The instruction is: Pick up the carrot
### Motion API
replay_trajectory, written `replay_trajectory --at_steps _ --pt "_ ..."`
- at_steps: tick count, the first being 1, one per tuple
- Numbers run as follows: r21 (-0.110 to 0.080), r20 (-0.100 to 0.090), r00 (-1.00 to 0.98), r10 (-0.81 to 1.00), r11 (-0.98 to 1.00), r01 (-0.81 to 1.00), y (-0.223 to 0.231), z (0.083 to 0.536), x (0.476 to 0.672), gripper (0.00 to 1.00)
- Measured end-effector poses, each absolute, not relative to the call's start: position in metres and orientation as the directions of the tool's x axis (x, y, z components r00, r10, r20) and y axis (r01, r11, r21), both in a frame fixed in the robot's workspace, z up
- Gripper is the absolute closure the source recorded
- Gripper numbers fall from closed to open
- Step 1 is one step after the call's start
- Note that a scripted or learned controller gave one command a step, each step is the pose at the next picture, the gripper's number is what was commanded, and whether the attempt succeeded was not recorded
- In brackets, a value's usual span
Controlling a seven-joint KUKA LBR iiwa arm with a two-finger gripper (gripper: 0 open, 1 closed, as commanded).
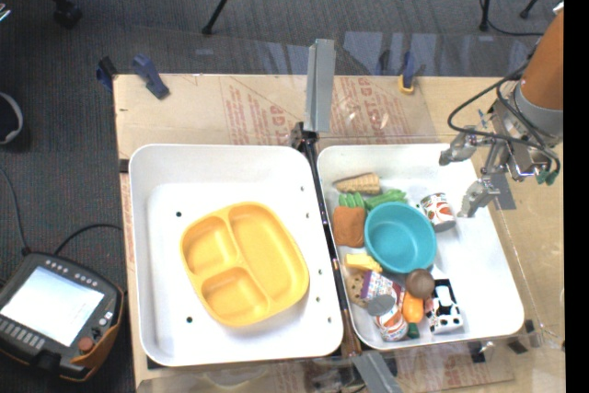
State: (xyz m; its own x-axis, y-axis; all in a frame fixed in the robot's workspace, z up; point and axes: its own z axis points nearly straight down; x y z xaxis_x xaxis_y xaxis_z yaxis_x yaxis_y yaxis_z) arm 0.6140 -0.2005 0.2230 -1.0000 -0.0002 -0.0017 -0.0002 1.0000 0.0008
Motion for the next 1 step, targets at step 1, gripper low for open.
replay_trajectory --at_steps 1 --pt "0.003 0.004 -0.993 0.115 0.993 0.115 -0.1536 0.1598 0.5936 0.0"
